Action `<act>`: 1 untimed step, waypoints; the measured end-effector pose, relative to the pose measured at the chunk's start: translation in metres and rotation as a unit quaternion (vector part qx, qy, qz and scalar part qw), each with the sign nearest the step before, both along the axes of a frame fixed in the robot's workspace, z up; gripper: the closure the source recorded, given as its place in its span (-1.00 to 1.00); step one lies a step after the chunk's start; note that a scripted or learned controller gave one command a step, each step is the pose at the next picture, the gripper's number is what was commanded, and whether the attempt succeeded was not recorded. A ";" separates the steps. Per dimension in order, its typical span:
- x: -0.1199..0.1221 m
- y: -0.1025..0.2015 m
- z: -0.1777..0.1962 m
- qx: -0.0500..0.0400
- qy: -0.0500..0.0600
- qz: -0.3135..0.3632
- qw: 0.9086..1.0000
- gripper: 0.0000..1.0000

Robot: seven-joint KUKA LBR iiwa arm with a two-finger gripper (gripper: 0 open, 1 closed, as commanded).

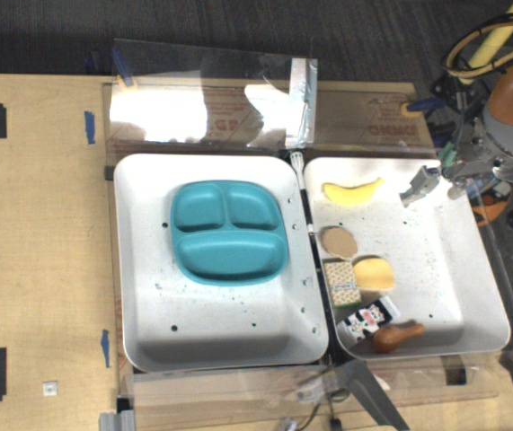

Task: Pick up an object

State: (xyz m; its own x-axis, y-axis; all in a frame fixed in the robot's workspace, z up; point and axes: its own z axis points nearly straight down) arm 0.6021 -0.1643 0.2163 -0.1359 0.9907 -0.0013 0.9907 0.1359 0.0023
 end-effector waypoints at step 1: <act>0.003 0.066 -0.092 0.002 0.005 0.021 1.000 -1.00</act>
